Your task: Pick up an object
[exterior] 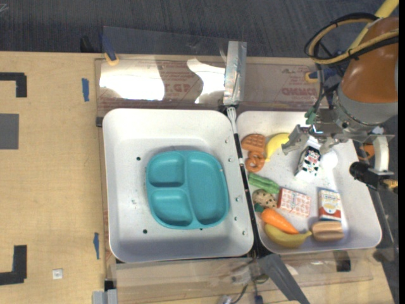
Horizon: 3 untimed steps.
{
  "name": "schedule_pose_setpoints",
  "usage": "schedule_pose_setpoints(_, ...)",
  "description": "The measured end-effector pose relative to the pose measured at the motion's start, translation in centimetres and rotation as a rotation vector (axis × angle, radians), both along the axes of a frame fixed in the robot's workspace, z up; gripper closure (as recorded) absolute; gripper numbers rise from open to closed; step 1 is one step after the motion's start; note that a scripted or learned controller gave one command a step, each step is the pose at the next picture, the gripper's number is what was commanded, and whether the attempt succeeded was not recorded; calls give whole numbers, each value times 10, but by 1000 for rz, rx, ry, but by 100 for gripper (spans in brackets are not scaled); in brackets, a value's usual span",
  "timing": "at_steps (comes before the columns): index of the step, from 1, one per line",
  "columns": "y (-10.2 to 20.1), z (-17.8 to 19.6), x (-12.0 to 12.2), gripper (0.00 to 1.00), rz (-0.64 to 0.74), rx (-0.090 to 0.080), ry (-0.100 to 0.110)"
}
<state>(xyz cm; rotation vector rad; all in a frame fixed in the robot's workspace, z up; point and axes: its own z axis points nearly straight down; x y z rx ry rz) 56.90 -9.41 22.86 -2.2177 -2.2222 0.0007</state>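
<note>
My gripper (pixel 310 145) hangs over the back of the right bin (pixel 370 233), its fingers spread open. One grey finger (pixel 291 141) points left toward a yellow lemon (pixel 276 144). A small black-and-white cow-patterned carton (pixel 310 161) lies directly under the gripper, between the spread fingers, and I cannot tell whether they touch it. The orange band and grey wrist (pixel 373 75) rise behind it at the upper right.
The right bin also holds a brown waffle (pixel 254 142), a pretzel (pixel 254 163), a green pea pod (pixel 262 183), a cookie (pixel 264 199), a carrot (pixel 278 219), a banana (pixel 285 237), a hot dog (pixel 327 232), a red-patterned box (pixel 294 201) and a juice carton (pixel 329 204). A teal divided plate (pixel 188 189) lies in the left bin (pixel 120 170).
</note>
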Motion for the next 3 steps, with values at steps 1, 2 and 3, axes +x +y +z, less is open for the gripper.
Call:
schedule_pose_setpoints(1, -65, -98, 48, 0, 27, -4, -3)
schedule_pose_setpoints(2, -89, -142, 51, 0, 151, -2, -4)
schedule_pose_setpoints(3, -65, -142, 36, 0, 214, 0, -4)
